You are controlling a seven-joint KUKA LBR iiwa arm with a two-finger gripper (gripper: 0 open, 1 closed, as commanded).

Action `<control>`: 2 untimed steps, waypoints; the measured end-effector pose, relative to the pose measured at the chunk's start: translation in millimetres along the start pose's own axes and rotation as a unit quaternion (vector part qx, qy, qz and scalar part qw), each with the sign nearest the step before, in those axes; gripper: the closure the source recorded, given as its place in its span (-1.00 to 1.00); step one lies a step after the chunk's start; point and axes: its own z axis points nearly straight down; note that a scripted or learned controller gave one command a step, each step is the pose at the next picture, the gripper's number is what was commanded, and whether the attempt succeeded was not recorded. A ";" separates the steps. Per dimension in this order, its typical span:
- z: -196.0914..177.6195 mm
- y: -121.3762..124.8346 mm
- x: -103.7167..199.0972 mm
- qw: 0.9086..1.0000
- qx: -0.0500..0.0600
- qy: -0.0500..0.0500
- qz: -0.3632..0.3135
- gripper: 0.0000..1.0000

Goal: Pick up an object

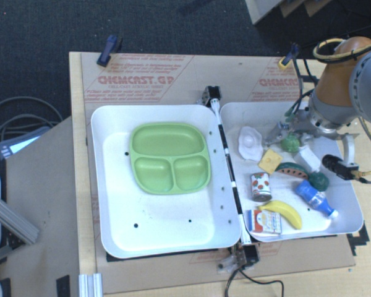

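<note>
Green round object (291, 143) sits directly under the hand (289, 135), right of centre; its grip state is unclear.

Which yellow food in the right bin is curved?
The yellow banana, lying near the bin's front edge beside the small carton. The yellow cheese wedge has flat, straight sides instead.

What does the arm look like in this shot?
Grey arm with an orange band above the wrist, and a yellow cable looped beside it. The metallic gripper sits below a pale round flange, with dark cables along its side.
</note>
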 end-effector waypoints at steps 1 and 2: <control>-10.5 0.7 0.0 1.000 -0.001 -0.001 0.000 1.00; -100.8 2.2 115.8 1.000 -0.002 0.000 -0.001 1.00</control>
